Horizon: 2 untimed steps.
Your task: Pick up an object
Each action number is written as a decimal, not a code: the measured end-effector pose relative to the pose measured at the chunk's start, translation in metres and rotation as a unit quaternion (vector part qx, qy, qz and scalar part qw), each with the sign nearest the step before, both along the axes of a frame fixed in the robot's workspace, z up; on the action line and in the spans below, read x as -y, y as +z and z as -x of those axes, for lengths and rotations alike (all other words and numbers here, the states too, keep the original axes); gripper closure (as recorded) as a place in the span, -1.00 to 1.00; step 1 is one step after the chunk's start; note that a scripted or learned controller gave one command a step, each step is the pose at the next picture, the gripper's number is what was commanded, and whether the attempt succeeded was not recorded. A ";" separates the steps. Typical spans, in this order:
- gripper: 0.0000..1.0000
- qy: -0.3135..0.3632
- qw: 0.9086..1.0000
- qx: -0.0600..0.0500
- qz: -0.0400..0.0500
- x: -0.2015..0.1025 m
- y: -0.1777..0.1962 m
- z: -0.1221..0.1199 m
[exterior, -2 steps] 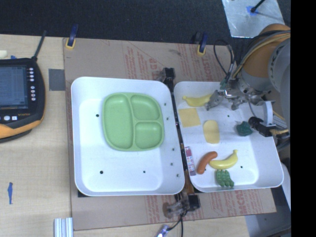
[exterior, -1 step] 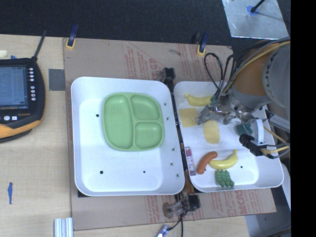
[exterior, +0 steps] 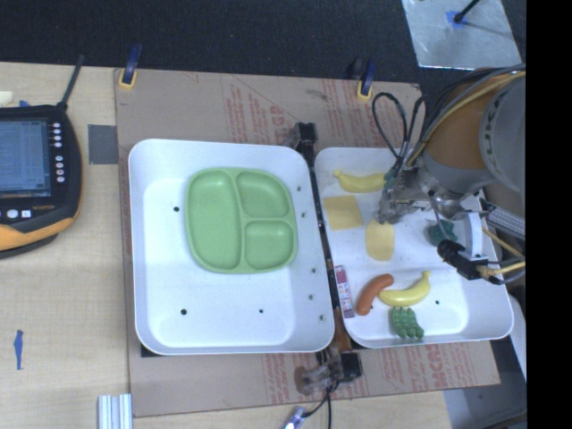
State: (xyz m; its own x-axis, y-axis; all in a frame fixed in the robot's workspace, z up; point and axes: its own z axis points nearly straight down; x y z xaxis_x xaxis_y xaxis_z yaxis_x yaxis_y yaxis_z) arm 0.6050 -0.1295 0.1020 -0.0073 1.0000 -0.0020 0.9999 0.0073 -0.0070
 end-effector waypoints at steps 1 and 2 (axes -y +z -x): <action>-1.00 0.000 1.000 0.000 0.000 0.000 0.000 0.000; -1.00 -0.002 1.000 0.001 -0.001 -0.013 -0.011 0.017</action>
